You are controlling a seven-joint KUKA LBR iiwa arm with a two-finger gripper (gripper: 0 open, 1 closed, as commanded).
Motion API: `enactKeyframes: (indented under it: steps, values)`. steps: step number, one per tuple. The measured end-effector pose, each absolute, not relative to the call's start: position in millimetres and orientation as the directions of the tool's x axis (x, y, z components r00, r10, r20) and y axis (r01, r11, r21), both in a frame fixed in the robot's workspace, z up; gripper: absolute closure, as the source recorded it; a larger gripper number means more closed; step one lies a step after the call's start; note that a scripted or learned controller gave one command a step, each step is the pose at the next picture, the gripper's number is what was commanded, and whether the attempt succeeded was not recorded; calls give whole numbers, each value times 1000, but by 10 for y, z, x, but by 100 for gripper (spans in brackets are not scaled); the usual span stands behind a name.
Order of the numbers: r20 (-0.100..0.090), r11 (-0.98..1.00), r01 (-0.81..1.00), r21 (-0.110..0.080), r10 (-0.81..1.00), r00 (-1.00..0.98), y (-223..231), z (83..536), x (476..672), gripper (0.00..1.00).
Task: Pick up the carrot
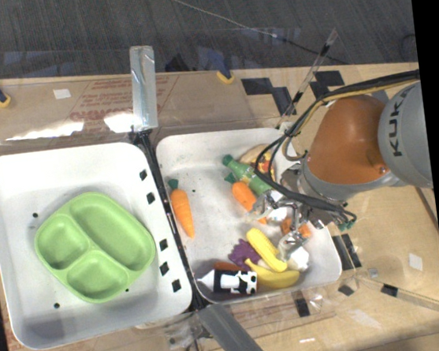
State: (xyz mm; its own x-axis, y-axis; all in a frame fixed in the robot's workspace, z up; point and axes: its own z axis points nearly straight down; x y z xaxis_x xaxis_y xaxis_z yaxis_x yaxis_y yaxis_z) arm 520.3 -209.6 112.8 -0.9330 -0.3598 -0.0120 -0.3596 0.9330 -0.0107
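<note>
Orange and long, the carrot (pixel 182 212) lies in the right bin (pixel 201 153), close to that bin's left wall. Its green top points up the picture, away from the toy pile. Nothing lies on top of it and there is bare white floor all around it.

The gripper (pixel 282 222) is low over the right side of the same bin, well apart from the carrot. The metal parts are small and mixed in with the toys, so whether it is open or closed cannot be told. The grey arm (pixel 406 140) with its orange band (pixel 349 147) comes in from the right, and black cables loop above it.

Right by the gripper there is a second, shorter orange veggie (pixel 243 195) with a green piece (pixel 245 173) beside it. Below them sit two yellow bananas (pixel 270 261), one across the other. A purple toy (pixel 242 252) touches the bananas on the left. A black and white cow toy (pixel 234 281) stands at the near wall of the bin.

The left bin (pixel 13 172) holds a green plate (pixel 93 246) with three sections. A dark wall with small black marks runs between the two bins, just left of the carrot.
</note>
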Motion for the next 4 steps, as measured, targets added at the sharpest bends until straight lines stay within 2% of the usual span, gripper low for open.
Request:
enactKeyframes:
  steps: [1, 2, 3, 4]
  values:
    - [-6, 893, -450, -3, -450, -893, -1806, 948, 5781, 0]
    - [-7, 890, -456, -4, -456, -890, -1792, 1053, 5792, 100]
    - [-13, 940, -341, -6, -341, -940, -1154, 2287, 5783, 100]
    - [-3, 954, -299, 1, -299, -954, -473, 2222, 5012, 100]
